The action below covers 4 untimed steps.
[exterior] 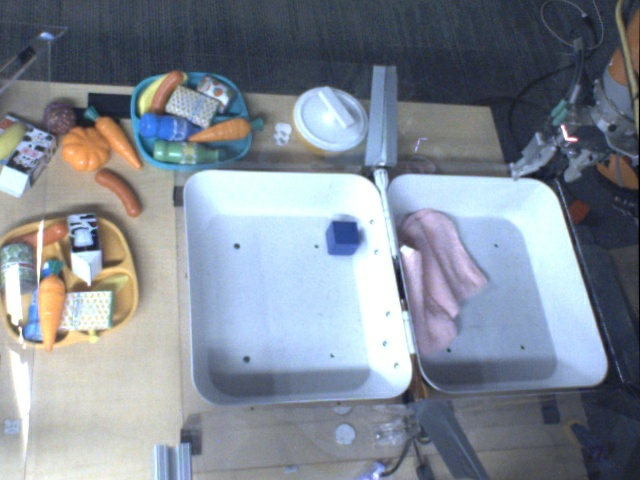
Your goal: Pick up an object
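From above, a small blue cube (343,237) sits alone in the left bin (230,368), toward its far right part, close to the divider between the two bins. In the right bin (560,358) a crumpled pink cloth (440,273) lies along the left side, touching the wall there. The gripper (560,148) hangs outside the bins, just past the far right corner of the right bin, well apart from cube and cloth; whether it is clenched or released I cannot tell.

Arm (612,118) at the view's upper right edge — gripper (548,150) low, pointing left.
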{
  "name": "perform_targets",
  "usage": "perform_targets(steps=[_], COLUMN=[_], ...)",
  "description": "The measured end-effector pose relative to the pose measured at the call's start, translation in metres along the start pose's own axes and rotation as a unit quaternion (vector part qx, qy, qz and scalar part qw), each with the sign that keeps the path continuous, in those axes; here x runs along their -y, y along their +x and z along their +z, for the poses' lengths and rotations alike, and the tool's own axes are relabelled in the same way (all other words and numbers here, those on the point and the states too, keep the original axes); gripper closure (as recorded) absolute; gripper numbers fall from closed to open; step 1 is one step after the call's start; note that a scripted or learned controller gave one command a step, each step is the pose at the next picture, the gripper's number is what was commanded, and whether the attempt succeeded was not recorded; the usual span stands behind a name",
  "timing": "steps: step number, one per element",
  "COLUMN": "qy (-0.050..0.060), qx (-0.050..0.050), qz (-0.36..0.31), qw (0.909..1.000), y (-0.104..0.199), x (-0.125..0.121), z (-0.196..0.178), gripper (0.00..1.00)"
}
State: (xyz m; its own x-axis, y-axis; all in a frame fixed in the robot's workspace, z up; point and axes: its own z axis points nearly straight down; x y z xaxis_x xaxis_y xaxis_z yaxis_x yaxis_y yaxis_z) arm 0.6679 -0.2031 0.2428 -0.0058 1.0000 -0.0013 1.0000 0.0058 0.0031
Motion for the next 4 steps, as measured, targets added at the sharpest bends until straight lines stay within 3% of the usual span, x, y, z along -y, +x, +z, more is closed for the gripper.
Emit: perform_targets(steps=[1,2,3,4], qy=[0.001,-0.003,-0.007,-0.007], qx=[-0.001,0.0,0.0,0.0], qz=[-0.049,-0.077,-0.078,-0.078], qw=[0.9988,0.997,0.997,0.997], y=[0.042,0.091,0.092,0.092], x=[0.012,0.042,0.039,0.039], z=[0.093,0.153,0.141,0.141], gripper=[0.0,0.0,1.0,0.0])
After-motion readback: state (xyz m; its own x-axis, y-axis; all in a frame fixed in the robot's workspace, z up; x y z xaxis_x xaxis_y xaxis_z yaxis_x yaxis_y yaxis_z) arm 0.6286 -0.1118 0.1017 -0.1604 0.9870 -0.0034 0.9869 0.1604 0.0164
